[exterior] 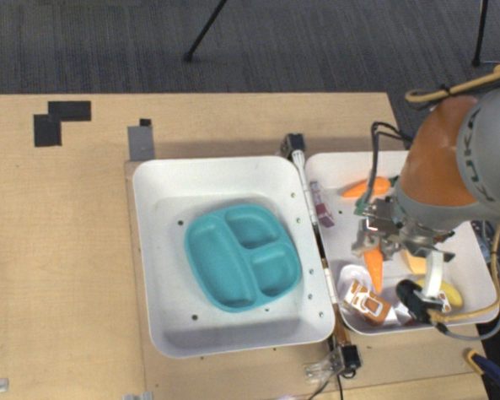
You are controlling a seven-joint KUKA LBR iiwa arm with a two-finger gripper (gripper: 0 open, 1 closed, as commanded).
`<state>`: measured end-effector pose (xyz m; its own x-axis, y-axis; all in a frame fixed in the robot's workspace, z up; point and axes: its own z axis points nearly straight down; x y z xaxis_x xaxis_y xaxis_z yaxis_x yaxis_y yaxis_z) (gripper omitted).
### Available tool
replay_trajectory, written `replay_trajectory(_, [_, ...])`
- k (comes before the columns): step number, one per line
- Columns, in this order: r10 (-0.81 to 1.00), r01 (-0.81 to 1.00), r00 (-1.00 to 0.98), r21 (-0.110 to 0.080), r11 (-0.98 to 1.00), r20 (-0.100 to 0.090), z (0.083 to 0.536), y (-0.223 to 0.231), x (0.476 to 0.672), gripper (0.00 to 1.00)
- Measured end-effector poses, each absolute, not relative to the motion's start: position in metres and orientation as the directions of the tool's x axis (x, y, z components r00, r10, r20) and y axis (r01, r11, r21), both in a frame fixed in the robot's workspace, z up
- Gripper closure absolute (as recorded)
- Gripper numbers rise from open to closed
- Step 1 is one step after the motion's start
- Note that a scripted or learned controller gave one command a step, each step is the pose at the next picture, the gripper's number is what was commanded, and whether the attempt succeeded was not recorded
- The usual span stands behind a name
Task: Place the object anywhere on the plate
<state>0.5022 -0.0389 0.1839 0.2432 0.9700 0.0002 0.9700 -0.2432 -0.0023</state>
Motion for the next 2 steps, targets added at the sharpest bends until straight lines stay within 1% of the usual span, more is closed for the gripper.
replay_trajectory(1, [1.0,1.0,0.011,0.004,-0.011,0.001,0.185,0.02,0.546,1.0])
replay_trajectory(2, [0.999,0.999,-0.034,0.002,0.034,0.004,0.185,0.091,0.556,1.0])
